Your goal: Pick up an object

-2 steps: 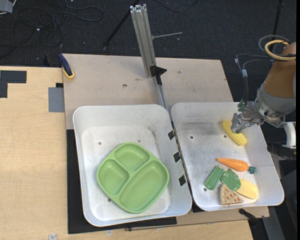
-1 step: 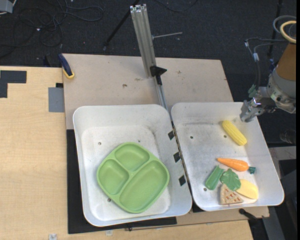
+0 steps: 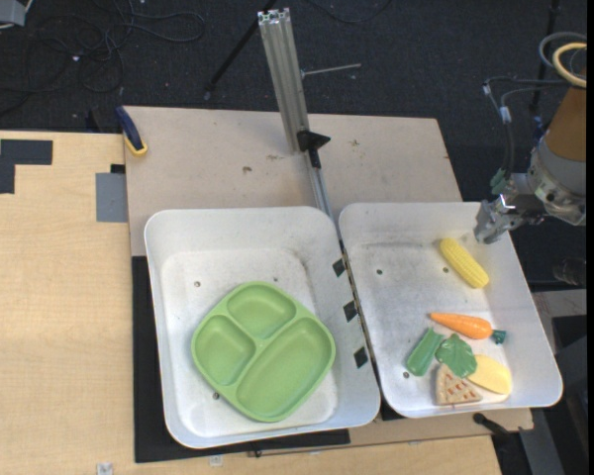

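In the right bin (image 3: 396, 265) lie a yellow corn cob (image 3: 464, 262), an orange carrot (image 3: 461, 325), a green vegetable (image 3: 423, 352), a dark green leafy piece (image 3: 457, 355), a pale yellow piece (image 3: 491, 374) and a waffle-like wedge (image 3: 457, 389). My gripper (image 3: 490, 223) hangs at the bin's far right corner, just up and right of the corn cob and apart from it. Nothing shows between its fingers.
The left bin (image 3: 178, 255) holds a green divided plate (image 3: 263, 350). A metal post (image 3: 285, 77) rises behind the bins. A blue and yellow tool (image 3: 132, 132) lies at the bench's far left corner. Cables hang by the arm at the right.
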Robot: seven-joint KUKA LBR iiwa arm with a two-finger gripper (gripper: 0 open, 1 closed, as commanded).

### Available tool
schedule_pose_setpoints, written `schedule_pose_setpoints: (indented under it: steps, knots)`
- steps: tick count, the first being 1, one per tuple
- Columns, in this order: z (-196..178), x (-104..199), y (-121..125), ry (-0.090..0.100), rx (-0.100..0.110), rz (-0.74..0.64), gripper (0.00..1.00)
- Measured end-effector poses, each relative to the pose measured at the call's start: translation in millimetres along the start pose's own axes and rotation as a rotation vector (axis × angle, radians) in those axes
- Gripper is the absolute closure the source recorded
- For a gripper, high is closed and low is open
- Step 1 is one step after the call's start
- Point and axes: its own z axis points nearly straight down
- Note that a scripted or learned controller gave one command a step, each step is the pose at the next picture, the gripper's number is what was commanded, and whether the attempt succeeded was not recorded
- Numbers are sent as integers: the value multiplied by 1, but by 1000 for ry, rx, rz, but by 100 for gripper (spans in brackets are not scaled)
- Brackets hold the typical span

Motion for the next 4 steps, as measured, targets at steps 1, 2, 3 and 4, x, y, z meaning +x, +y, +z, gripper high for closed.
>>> schedule_pose_setpoints:
  steps: [1,2,3,4]
  knots:
    - [5,51,4,2,3,0,100]
    - [11,100,5,2,3,1,100]
    - [12,155,6,3,4,-1,100]
    - [11,215,-11,2,4,-1,100]
